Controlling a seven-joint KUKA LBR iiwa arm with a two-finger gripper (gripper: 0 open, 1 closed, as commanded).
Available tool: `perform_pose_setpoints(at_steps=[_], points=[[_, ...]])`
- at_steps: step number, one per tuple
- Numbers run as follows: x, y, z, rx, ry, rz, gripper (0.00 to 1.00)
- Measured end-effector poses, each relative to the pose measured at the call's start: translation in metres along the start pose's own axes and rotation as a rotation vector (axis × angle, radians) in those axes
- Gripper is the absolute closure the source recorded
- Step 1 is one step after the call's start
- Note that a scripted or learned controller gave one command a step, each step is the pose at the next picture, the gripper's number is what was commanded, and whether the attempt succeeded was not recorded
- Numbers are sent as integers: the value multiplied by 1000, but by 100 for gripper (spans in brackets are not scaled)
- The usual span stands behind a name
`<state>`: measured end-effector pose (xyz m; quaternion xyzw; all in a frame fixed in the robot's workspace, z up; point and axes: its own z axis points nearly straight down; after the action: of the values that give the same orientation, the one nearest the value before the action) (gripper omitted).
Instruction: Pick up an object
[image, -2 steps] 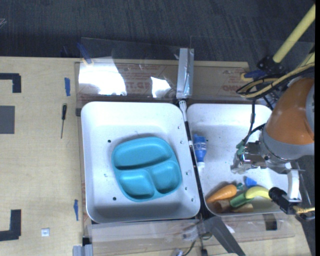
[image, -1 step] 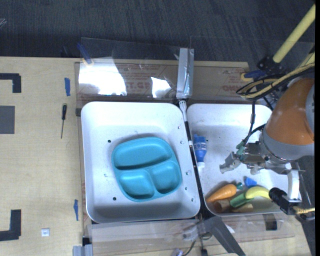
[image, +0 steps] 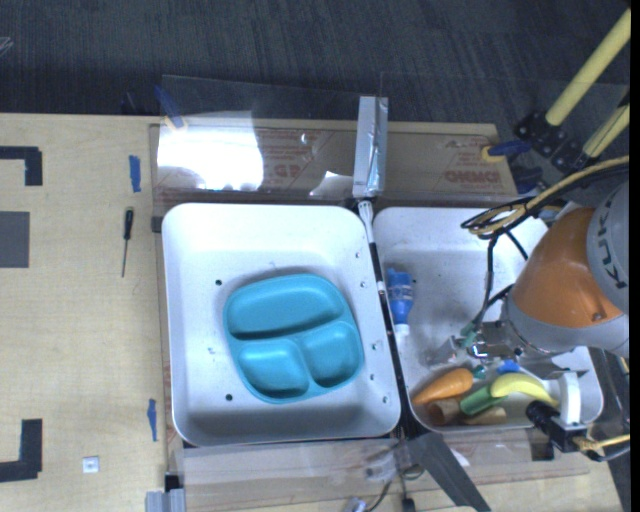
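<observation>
Pincer (image: 478, 347) of the grey arm (image: 575, 290) hangs low inside the right bin (image: 440, 235), its metal parts crowded together below the orange band; whether it is apart or together cannot be told, and nothing can be seen clamped in it. Just below the pincer, toward the near wall of that bin, lies a cluster of toy foods: a carrot (image: 443, 385) down and to its left, a green piece (image: 478, 398) almost straight beneath it, and a banana (image: 526, 388) down and to its right, the three lying close against one another. Whether the pincer touches any of them cannot be told. Left of the pincer and a little higher, a blue bottle (image: 400, 298) lies along the bin's left wall, apart from the cluster. Farther left, past the divider between the bins, the left bin (image: 200, 240) holds a blue tray (image: 293, 336) with three compartments, resting on the bin floor well apart from the pincer. Black cables (image: 495, 262) loop from the arm above and to the right of the pincer. Beyond both bins, up from the pincer, a clear sheet (image: 250, 150) stands with a metal bracket (image: 369, 150) at its right end. Far to the left, a screwdriver (image: 126, 240) lies on the wooden bench (image: 70, 330).
</observation>
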<state>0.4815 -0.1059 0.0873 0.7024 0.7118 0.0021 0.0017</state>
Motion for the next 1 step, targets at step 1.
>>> perform_pose_setpoints(at_steps=[1], points=[[18,0,-98,2,0,37,0]])
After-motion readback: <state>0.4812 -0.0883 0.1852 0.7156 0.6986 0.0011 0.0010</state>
